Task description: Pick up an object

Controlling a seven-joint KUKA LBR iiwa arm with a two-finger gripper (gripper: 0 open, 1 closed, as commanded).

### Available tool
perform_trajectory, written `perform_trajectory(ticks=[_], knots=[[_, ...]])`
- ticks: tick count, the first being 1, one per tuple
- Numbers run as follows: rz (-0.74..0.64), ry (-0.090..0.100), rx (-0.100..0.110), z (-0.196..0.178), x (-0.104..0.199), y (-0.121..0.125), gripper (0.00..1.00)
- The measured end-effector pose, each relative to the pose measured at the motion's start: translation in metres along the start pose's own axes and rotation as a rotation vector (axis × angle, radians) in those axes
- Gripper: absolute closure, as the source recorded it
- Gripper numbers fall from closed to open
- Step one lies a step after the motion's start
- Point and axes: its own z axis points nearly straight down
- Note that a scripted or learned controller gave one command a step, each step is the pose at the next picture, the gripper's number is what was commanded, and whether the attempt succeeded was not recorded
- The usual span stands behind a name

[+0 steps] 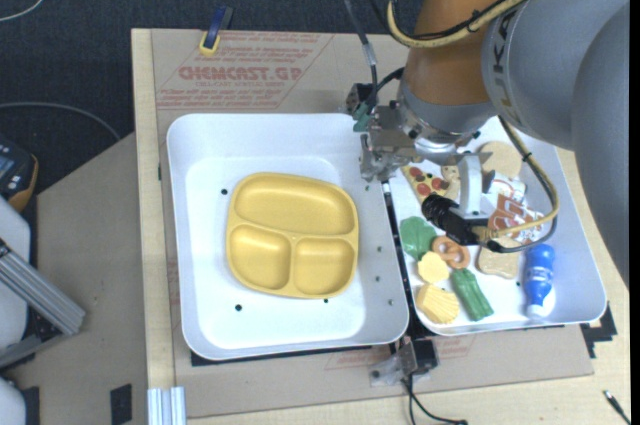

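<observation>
The things to be picked are a heap of small toy foods lying in the right bin point(590, 298): a green piece point(417, 235), a brown ring point(453, 253) just beside it, two yellow pieces point(437, 303) toward the near edge, a long green stick point(470, 295), a blue bottle point(539, 275) at the far right and a pizza slice point(432, 181) further back. All of them appear to rest on the bin floor or on one another; none is visibly lifted clear.

The arm point(560, 33) reaches in from the right, and its orange band point(460, 23) hangs above the back part of that bin, close to the wall shared with the left bin point(200, 313). The wrist hides the jaws, so I cannot tell whether they are wide, narrow or closed on something.

My judgement is that the pick is not yet shown as done: the arm is in place over the heap, but a grasp and a lift still have to be seen.

In the left bin lies a yellow divided plate point(292, 235), well apart from the arm. Both bins stand on a worktop covered by printed cardboard point(240, 68).
</observation>
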Motion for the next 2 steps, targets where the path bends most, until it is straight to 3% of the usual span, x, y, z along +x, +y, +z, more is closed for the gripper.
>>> perform_trajectory(ticks=[1,2], knots=[[0.002,-0.001,-0.001,-0.0042,0.0265,-0.0156,1.00],[0.006,-0.001,-0.002,-0.0059,0.0252,-0.0173,1.00]])
